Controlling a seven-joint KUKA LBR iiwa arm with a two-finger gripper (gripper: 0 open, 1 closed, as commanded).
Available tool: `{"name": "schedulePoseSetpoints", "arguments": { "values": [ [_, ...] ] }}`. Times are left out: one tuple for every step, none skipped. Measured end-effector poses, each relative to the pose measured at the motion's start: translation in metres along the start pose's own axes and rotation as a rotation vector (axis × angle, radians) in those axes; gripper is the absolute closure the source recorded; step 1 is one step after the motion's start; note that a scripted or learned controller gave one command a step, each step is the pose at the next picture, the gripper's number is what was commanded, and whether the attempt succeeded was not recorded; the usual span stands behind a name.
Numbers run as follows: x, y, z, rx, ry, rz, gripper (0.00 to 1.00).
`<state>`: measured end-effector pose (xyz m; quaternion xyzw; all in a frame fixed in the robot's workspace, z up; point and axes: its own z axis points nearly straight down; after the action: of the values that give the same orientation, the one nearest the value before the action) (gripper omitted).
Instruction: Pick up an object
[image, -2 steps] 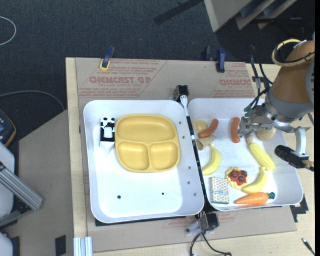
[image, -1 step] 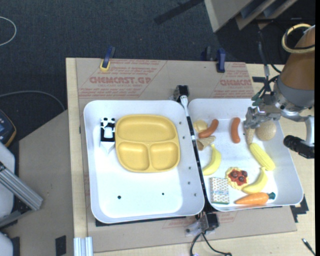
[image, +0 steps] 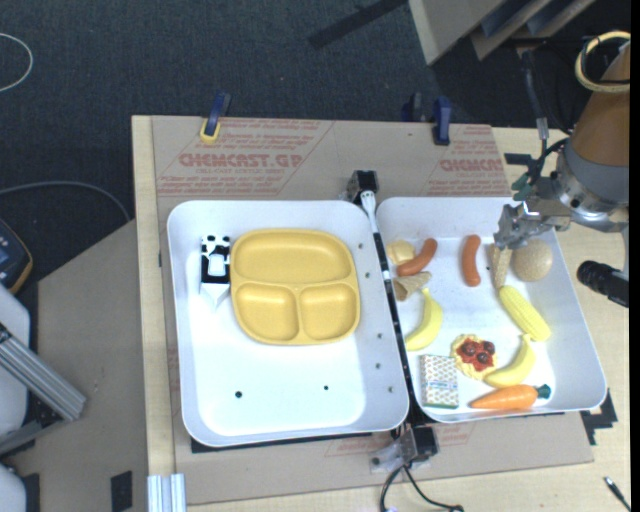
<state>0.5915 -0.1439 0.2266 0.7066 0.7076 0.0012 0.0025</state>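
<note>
- Brown and rounded, the potato (image: 534, 263) lies at the upper right of the right bin (image: 590, 362), a sausage (image: 471, 260) just left of it and a corn cob (image: 523, 311) just below.
- Gripper (image: 513, 228) hangs just above and left of the potato; whether the claw is open or closed, I cannot tell.
- Risk, as I judge it: the round potato may roll off, or the crowding sausage gets nudged.
- Arm (image: 600, 150) enters from the upper right, wrist angled down-left over the bin's rim.
</note>
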Motion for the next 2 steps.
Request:
{"name": "schedulePoseSetpoints", "arguments": {
  "values": [
    [0.039, -0.034, -0.01, 0.008, 0.004, -0.002, 1.0],
    [0.074, -0.073, -0.012, 0.01, 0.004, -0.002, 1.0]
  ]
}}
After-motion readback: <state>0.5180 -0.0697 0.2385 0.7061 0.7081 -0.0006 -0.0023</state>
